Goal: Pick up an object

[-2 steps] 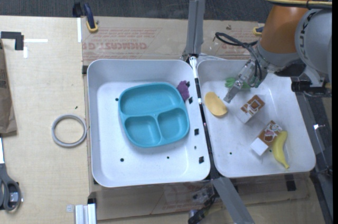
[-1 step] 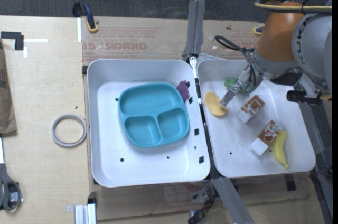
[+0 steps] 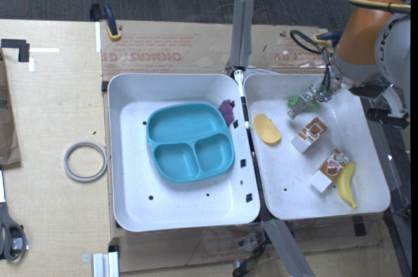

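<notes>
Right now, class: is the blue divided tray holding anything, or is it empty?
Empty. All three compartments of the blue tray show bare blue; the purple object lies beside its rim, outside.

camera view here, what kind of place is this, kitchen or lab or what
Most likely a robot lab's grasping bench: two white bins side by side, toy food such as a banana and small cartons, a blue divided tray, and the arm's gripper reaching in.
</notes>
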`<state>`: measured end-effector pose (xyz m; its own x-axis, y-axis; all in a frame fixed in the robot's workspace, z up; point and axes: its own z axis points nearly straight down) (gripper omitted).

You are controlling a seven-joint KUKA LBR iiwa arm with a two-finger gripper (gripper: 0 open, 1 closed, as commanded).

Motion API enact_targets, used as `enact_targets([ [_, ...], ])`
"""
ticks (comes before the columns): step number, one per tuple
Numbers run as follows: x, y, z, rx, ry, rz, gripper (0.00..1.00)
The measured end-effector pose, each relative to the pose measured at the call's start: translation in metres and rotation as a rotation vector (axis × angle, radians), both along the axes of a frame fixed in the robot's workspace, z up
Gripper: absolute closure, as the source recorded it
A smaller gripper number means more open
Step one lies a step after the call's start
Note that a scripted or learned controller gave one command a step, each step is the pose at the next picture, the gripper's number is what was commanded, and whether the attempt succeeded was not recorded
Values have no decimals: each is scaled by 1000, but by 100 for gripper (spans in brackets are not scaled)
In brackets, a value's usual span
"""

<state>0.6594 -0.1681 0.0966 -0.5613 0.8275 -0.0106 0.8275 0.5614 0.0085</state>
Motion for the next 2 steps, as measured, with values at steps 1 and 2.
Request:
enact_targets([
  [1, -13, 20, 26, 4, 15, -51, 0],
  [2, -38, 38, 64, 3, 16, -4, 0],
])
